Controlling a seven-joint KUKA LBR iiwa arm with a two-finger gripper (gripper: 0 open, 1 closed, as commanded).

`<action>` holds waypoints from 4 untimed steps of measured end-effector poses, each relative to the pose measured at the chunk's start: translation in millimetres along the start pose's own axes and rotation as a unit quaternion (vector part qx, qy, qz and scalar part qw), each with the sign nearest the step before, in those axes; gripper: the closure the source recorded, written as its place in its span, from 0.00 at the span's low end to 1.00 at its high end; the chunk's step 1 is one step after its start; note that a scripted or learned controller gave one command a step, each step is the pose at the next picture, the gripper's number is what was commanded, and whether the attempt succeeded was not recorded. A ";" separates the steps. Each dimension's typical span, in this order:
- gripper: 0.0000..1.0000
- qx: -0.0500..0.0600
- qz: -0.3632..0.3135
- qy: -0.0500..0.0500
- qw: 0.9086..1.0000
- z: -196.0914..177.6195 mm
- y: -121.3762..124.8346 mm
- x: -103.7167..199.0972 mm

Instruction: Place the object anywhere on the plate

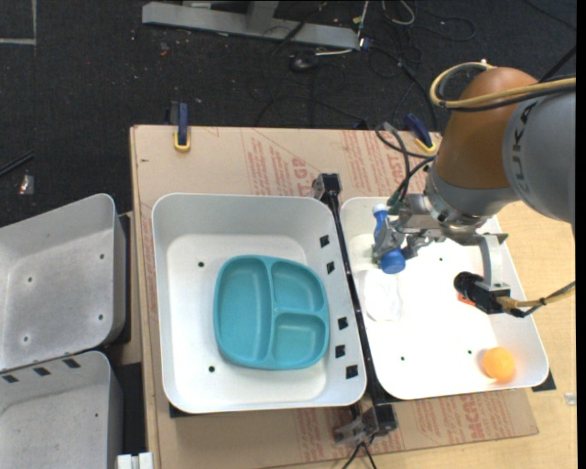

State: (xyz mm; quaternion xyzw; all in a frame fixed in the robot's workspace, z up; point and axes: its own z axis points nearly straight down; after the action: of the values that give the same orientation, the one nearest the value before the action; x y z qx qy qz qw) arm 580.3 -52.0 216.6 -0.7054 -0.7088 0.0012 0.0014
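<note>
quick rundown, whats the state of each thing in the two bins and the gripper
plate: teal, three compartments, lying flat in the left bin, nothing on it
orange ball: loose near the right bin's front corner, untouched
gripper: low over the right bin's left side, blue parts at its tip
left bin: holds the plate
right bin: holds the ball

Left of the gripper [396, 240] sits the left bin [174, 302]; the right bin [430, 376] lies under it. Both rest on a brown tabletop [256, 156]. A yellow clamp [182, 128] grips the tabletop's far edge, well left of the gripper. Farther left lie two white lids [55, 266]. Cables [385, 27] trail across the dark floor beyond.
</note>
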 end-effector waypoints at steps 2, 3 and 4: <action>1.00 0.000 -0.001 0.000 1.000 -1.7 -35.5 95.9; 1.00 -0.001 -0.002 0.000 1.000 -10.9 -47.8 139.9; 1.00 -0.001 -0.002 0.000 1.000 -10.9 -51.9 198.9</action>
State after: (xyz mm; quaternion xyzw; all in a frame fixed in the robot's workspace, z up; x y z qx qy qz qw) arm 527.6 146.7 227.8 -0.7039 -0.7103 0.0000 0.0008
